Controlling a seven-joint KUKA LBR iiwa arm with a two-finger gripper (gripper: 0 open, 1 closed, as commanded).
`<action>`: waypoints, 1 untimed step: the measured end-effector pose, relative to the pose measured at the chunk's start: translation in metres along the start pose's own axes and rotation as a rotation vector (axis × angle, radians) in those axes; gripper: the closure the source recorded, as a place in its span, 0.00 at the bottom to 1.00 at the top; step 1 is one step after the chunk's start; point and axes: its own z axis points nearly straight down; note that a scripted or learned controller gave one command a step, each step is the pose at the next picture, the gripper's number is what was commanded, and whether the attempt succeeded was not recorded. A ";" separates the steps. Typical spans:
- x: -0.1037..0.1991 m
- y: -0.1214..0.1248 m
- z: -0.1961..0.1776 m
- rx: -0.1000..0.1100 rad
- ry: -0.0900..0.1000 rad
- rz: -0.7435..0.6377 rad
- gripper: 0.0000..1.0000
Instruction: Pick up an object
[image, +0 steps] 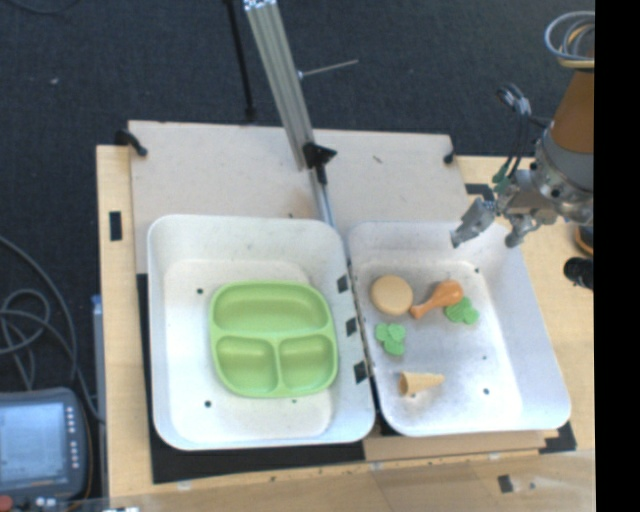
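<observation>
The gripper (493, 228) hangs over the far right corner of the right bin (530, 390), its two grey fingers spread apart with clear space between them and nothing held. One finger (470, 225) slants down toward the bin's back rim; whether it touches the rim I can't tell. The arm comes in from the right, its orange band (574, 110) high above the wrist, the wrist tipped so the fingers point down and to the left.

Down in that bin lie the small things: a round tan bun (392, 294), just right of it an orange drumstick (438, 298) touching a green leafy piece (462, 314), another green piece (390, 339) below the bun, and a cone (420, 382) nearer the front. All sit well apart from the fingers.

The left bin (180, 410) holds a green divided tray (272, 337).
</observation>
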 end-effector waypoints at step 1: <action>0.000 0.000 0.000 0.000 0.000 0.000 0.00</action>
